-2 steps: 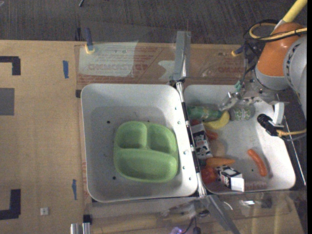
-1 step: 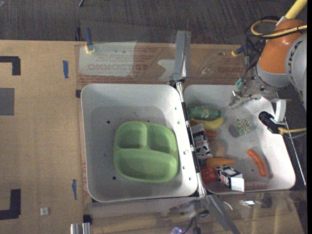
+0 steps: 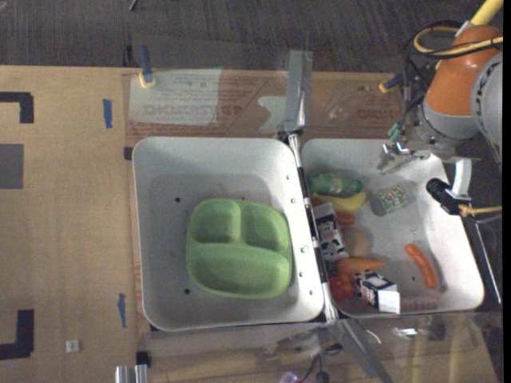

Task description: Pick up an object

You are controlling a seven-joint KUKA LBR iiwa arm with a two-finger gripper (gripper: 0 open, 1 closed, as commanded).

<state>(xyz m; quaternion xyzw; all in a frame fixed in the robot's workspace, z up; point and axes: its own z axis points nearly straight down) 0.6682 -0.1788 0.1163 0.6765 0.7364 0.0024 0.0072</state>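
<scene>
Hanging at the far edge of the right bin (image 3: 476,287), gripper (image 3: 397,153) low over bare white floor; impossible to tell from this slant whether released or clenched, and nothing visibly gripped.

Risking a close on empty floor if dropping straight down, with nothing lying directly beneath. Risking also a nudge instead of a grasp: the small green can (image 3: 391,199) is lying on its side just beside the gripper, toward the near edge, and likely rolling away under a glancing touch.

Further off, crowding along the divider between the 2 bins: a green-and-yellow toy (image 3: 335,185), a black-and-white carton (image 3: 329,235), an orange carrot (image 3: 363,265), making a clean single pick doubtful there. Lying apart, nearer the arm's side: a red sausage (image 3: 421,266).
</scene>
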